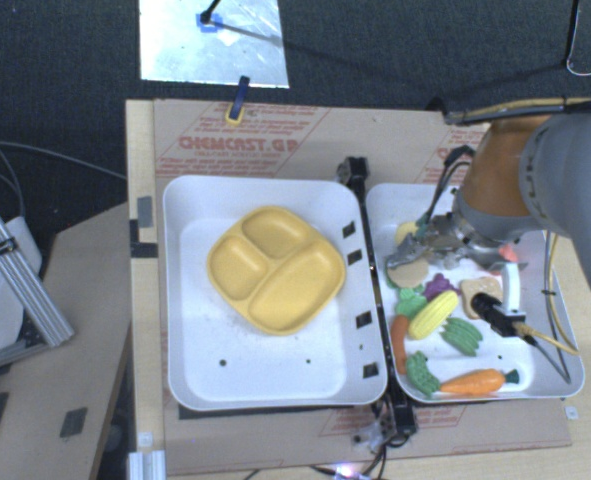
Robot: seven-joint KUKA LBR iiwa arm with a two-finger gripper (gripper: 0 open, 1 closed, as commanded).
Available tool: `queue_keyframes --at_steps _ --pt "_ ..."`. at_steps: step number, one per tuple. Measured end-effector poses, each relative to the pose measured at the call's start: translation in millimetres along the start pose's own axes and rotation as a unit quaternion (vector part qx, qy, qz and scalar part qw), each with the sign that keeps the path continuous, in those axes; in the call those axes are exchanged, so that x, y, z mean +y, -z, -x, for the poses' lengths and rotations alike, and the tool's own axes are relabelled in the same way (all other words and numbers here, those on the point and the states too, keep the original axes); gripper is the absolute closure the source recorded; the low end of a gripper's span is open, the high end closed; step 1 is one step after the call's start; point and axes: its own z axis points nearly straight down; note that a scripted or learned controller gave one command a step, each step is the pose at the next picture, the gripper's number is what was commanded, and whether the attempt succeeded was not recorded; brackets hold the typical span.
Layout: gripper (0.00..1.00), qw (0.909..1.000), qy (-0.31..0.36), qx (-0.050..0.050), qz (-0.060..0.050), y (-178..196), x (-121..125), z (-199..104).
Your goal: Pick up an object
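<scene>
1. Nearest me, along the near wall of the right bin [390, 208], lie a carrot [472, 381] and a broccoli [421, 375], close together. The task's things, a heap of toy foods, are all in this bin.
2. Just behind them I note a green pod [462, 335] and a corn [433, 315], side by side. An orange piece [399, 340] lies lengthwise near the bin's left wall.
3. Further in: grapes [438, 288] touching the corn's far end, a tan piece [408, 299] to their left, and a bread slice [478, 290] to their right. These items are crowded, with little bare floor between them.
4. The end effector [403, 265] sits low over the left part of this bin, just beyond the tan piece and the grapes. I cannot tell whether it is open or closed, and I see nothing held in it.
5. A yellow piece [406, 233] lies just beyond the end effector, near the far wall.
6. The arm [565, 178] reaches in from the right and covers the bin's far right corner.
7. The left bin [205, 358] holds one yellow divided plate [275, 268], well apart from the toys.
8. Both bins rest on a printed sheet [275, 138] on the tabletop [140, 298].
9. Farthest: a blue and yellow clamp [238, 103] at the sheet's far edge, and a shiny panel [215, 28] beyond it.
</scene>
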Motion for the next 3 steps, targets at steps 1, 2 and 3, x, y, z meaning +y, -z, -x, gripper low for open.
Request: queue_keyframes --at_steps 1,2,3 --pt "0.00 1.0000 0.004 -0.002 -0.001 8 45 -9" --pt "1.00 1.0000 0.004 -0.001 -0.002 18 44 -9" --pt "1.00 1.0000 0.001 -0.003 0.007 3 9 -11"
